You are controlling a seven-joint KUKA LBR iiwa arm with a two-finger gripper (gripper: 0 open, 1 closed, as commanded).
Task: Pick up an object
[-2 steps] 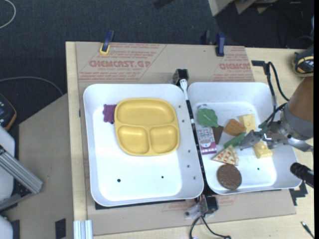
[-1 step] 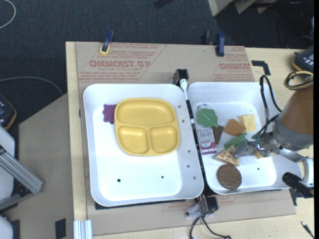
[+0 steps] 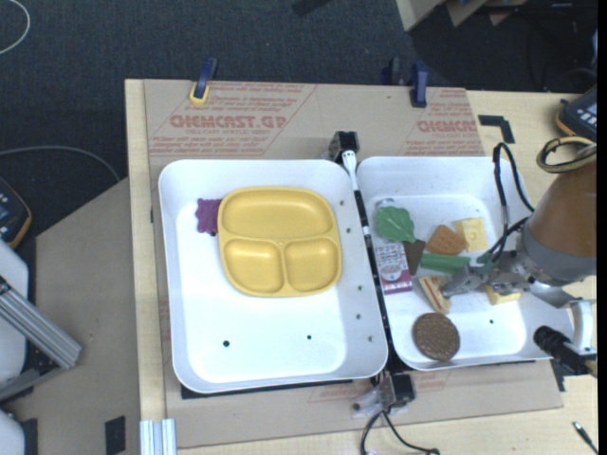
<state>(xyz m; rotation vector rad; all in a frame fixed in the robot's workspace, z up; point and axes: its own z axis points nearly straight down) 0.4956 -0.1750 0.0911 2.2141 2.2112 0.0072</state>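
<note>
Reaching low into the right bin [image 3: 503, 344], nothing lifted yet.
End effector [image 3: 453, 285], grip state unreadable, sits beside the green-and-tan food pieces [image 3: 436, 265]; grasping and lifting remain.

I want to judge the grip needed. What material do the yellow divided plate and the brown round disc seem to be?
The yellow divided plate looks like moulded plastic: one even colour, a soft sheen, rounded compartment walls. The brown round disc looks matte and speckled, perhaps a toy cookie of plastic or foam; the view leaves that open.
</note>
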